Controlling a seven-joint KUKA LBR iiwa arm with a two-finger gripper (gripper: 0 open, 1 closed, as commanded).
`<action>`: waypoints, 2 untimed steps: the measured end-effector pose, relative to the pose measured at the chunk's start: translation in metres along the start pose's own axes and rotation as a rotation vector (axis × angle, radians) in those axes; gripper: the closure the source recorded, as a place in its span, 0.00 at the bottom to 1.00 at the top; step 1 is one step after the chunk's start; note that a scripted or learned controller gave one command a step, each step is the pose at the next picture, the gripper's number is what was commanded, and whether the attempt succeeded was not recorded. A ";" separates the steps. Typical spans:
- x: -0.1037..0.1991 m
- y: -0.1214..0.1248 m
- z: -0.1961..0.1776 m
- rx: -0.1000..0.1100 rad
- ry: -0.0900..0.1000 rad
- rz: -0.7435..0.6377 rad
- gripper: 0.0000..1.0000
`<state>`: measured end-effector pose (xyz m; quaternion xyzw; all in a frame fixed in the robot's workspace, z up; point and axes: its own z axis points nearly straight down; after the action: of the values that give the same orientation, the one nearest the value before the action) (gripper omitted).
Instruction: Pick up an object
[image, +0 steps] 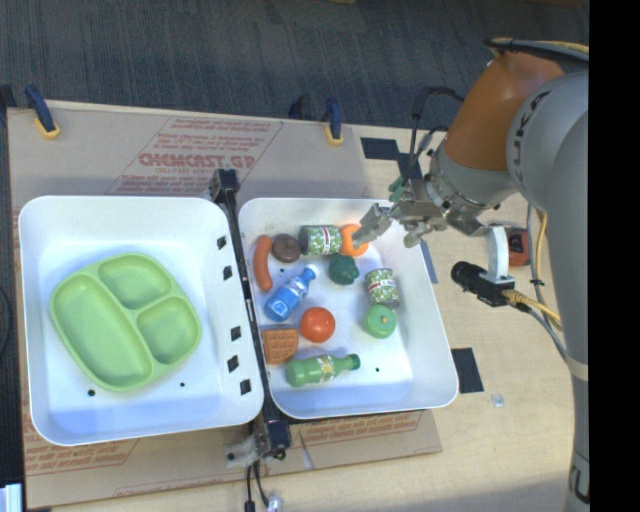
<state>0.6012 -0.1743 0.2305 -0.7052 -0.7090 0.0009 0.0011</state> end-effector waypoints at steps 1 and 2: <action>0.014 0.006 0.124 -0.010 -0.003 0.001 0.00; 0.015 0.005 0.116 -0.005 -0.001 -0.002 1.00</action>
<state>0.6060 -0.1596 0.1146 -0.7046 -0.7096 -0.0003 -0.0010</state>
